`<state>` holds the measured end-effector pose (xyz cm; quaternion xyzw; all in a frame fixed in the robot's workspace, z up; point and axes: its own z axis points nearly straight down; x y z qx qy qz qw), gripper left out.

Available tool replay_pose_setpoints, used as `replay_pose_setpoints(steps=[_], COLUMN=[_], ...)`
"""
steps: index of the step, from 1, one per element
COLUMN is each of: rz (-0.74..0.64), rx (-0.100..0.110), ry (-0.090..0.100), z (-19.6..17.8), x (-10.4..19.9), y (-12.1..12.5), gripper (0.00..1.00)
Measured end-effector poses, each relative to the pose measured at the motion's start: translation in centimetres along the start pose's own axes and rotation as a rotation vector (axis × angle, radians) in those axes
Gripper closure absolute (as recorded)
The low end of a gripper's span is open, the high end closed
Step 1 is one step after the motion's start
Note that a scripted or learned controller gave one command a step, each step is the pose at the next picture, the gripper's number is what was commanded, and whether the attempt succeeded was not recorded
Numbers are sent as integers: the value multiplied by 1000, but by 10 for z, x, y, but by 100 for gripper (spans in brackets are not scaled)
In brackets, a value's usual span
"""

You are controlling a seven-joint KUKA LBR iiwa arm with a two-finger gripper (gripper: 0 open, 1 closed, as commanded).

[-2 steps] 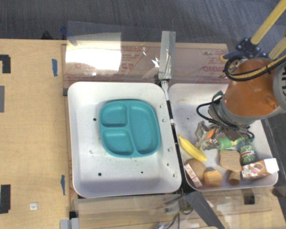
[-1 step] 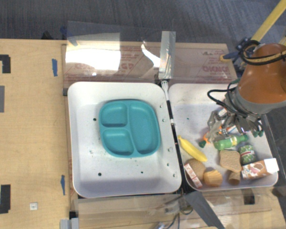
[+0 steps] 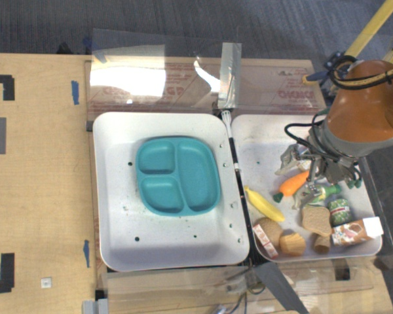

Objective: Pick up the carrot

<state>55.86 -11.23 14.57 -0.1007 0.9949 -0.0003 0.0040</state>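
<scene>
Camera view gives you the two white bins side by side, and the action is all in the right bin (image 3: 259, 142). The left bin (image 3: 111, 175) carries a teal divided plate (image 3: 179, 175) and nothing you need. Coming in from the right, the arm (image 3: 363, 110) with its orange band hangs over the right bin's middle, and the gripper (image 3: 314, 175) sits low among the clutter.

Now your target: the carrot (image 3: 293, 184) lies just left of the gripper, touching or all but touching it, long axis slanted from lower left up to upper right, green end at the lower left. You cannot tell whether the fingers are apart or together; metal and cables hide them, and the carrot does not visibly sit between them.

Close by, watch the yellow banana (image 3: 264, 204) just below-left, the bread slice (image 3: 316, 220) below, and the green can (image 3: 338, 209). You likely need only a short shift left, jaws set across that slant.
</scene>
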Motion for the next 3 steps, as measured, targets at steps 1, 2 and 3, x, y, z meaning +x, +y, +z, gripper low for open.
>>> replay_pose_setpoints(steps=[1, 2, 3], rz=[69, 67, -200], rx=[1, 1, 0], ry=[-2, -6, -3], z=[48, 38, -41], x=[-5, -7, 17], y=[-3, -1, 43], gripper=[0, 100, 100])
